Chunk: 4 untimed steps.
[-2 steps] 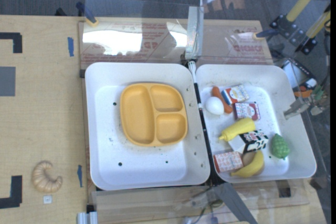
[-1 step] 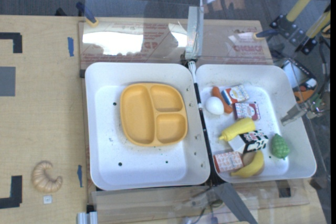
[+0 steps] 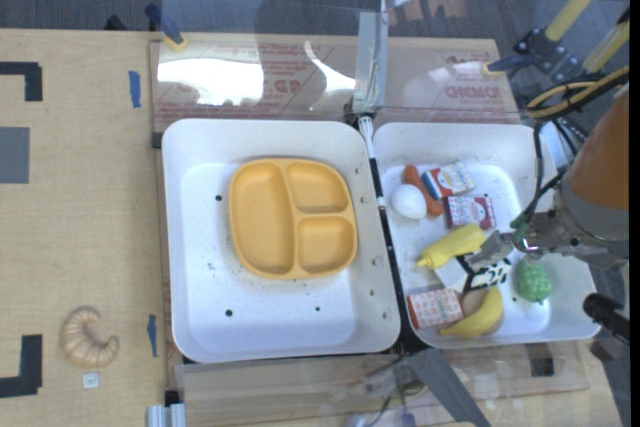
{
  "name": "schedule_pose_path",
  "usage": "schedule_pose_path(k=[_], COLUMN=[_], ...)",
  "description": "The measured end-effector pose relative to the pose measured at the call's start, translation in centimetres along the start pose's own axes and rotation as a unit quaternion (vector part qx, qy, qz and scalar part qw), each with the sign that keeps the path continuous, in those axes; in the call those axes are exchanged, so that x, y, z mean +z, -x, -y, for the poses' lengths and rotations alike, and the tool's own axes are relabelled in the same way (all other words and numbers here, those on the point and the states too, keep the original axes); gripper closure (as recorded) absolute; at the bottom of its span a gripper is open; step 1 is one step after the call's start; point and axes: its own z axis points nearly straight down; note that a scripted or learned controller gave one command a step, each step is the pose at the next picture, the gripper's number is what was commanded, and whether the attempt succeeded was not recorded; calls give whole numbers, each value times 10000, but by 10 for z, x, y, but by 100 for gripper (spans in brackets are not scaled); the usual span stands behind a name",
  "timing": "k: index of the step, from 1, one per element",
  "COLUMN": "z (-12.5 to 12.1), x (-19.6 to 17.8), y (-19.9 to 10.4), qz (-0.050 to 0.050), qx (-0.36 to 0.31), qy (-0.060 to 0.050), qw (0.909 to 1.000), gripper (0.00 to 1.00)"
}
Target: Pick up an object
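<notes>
Claw [image 3: 487, 255]: low over the right bin [image 3: 545, 143], reaching in from the right. You cannot tell from this view whether it is apart, together, or clamped on anything.
Nearest candidate: yellow bottle [image 3: 451, 246], just left of the claw, lying tilted, possibly touching it.
Below the claw: banana [image 3: 484, 314], with a small red-and-white packet [image 3: 434, 307] to its left.
Right of the claw: green broccoli-like toy [image 3: 533, 282], just beside it.
Further left and up: white egg [image 3: 408, 202], orange carrot [image 3: 422, 190], two printed cartons [image 3: 462, 195].
Well apart: yellow divided plate [image 3: 293, 216] in the left bin [image 3: 190, 245]; croissant [image 3: 88, 336] on the bench.
Advice: you should commit to one item, judged to be the bottle. Centre across its narrow width, descend squarely, and close only once both sides are bracketed.
Risk: crowded neighbours; a skewed approach may nudge the banana or roll the bottle.
</notes>
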Motion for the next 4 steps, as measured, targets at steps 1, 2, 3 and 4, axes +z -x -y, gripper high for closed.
schedule_pose_path(k=[1,2,3,4], z=[-24,-91,-92,-72], x=[58,78,67,42], y=[-35,-26,-27,32], qz=[26,18,15,20], qx=[-430,472,456,1373], qy=[50,54,65,30], qw=[9991,9989,9989,9905], gripper=[0,0,100,100])
